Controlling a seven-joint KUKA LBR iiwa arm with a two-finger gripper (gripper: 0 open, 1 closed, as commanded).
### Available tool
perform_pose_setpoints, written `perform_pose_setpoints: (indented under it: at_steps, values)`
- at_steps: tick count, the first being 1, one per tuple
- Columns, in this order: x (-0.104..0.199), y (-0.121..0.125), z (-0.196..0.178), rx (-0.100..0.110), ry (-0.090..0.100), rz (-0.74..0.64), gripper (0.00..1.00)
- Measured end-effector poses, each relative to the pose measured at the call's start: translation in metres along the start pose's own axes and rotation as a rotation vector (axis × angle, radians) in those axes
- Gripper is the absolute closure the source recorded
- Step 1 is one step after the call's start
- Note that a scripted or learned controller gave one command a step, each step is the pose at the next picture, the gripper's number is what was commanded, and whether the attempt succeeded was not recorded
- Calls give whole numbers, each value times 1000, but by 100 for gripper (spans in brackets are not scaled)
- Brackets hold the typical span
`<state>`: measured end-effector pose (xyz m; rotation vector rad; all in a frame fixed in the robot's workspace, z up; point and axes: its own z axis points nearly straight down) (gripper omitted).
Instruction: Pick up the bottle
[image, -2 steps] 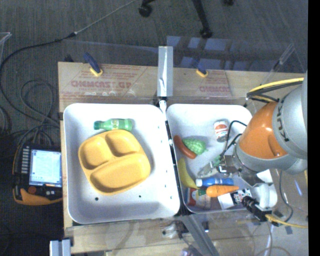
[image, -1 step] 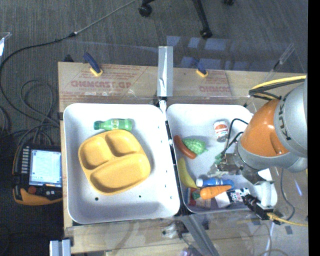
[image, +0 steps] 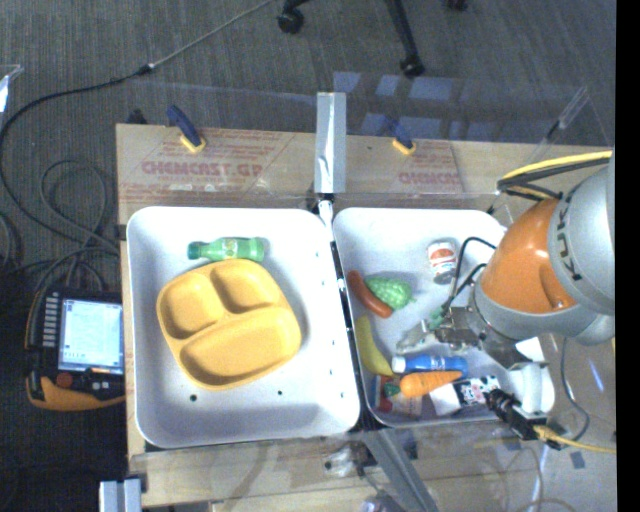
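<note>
You are looking down on two white bins side by side on the tabletop (image: 200, 165). In the left bin (image: 150, 400) a green bottle (image: 227, 248) lies on its side near the far wall, its cap pointing left, just beside the far edge of a yellow divided plate (image: 230, 322) that sits in the middle of that bin. The bottle appears to touch or nearly touch the plate's rim; you cannot tell which.

The arm (image: 545, 275) reaches in from the right over the right bin (image: 400, 225), well apart from the green bottle. Its gripper (image: 450, 328) hangs above the near half of that bin, over a cluster of things. You cannot tell how the jaws stand, since the wrist hides them.

In the right bin you see a small white can with a red label (image: 442, 258) near the far wall, a green leafy toy vegetable (image: 390, 293) touching a red sausage (image: 364, 293), a yellow banana (image: 373, 349) along the left wall, a white and blue bottle (image: 432, 363) lying on its side just below the gripper, and an orange carrot (image: 428, 383) touching it on the near side
</note>
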<state>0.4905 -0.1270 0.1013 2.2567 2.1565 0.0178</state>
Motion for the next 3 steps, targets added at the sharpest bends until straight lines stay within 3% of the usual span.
perform_pose_setpoints:
  at_steps: [1, 2, 3]
  values:
    - [1, 0, -8, 2, 3, 0, 100]
    - [1, 0, -8, 2, 3, 0, 0]
    - [7, -5, 10, 10, -1, 3, 0]
